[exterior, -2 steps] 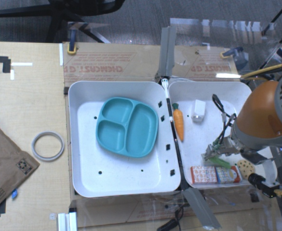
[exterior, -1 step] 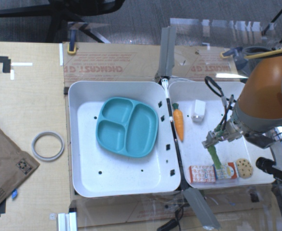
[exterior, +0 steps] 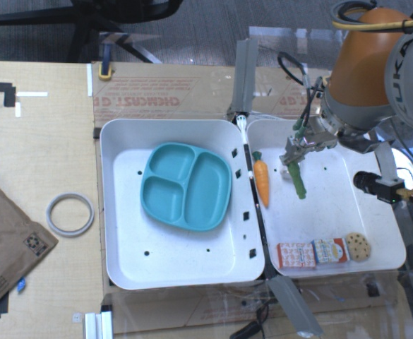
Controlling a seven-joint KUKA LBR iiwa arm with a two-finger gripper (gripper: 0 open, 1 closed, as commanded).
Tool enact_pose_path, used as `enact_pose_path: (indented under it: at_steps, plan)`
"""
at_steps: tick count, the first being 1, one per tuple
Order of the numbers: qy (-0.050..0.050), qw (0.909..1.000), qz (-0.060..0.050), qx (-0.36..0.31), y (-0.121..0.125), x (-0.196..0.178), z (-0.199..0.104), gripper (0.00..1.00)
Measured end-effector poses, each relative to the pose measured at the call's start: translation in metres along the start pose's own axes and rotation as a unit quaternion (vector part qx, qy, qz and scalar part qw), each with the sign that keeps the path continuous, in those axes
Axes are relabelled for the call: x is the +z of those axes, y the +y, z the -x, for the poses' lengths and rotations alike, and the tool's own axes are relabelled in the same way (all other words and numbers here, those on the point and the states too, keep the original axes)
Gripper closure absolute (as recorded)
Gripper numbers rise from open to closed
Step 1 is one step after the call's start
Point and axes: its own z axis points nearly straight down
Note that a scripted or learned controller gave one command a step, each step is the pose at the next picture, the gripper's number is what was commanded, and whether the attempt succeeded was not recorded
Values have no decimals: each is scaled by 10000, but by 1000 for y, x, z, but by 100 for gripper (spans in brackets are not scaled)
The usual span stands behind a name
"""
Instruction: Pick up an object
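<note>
The green stick hangs or lies in the right bin, near its back left part, with its upper end at the gripper. It is a slim, dark green piece, tilted a little from upright in the picture. Its upper end meets the gripper's tip, and the stick appears to sit between the fingers, so the gripper is judged to be clenched on it, though the contact is small and hard to read.

Handling, as a judgement: the stick looks light and stiff, probably a plastic toy vegetable with a smooth, somewhat slippery skin. A grip at one end lets it swing or slide out; a hold across its middle is steadier.

Just to the left lies a carrot, orange with a green top, close to the wall between the bins. It is apart from the stick. A cookie box lies along the front wall of the same bin, well apart from both.

The left bin bears a teal divided plate. A tape ring rests on the bench to the left.
</note>
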Motion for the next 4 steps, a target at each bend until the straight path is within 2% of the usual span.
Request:
enact_pose_path:
  at_steps: [1, 2, 3, 4]
  plan:
    - [-1, 10000, -2, 1, 0, 0, 0, 0]
    - [7, 10000, -10, 28, -64, 49, 29, 0]
    - [18, 9976, -4, -689, -79, 134, 50, 0]
    - [8, 9948, 10, -1016, -32, 138, 62, 0]
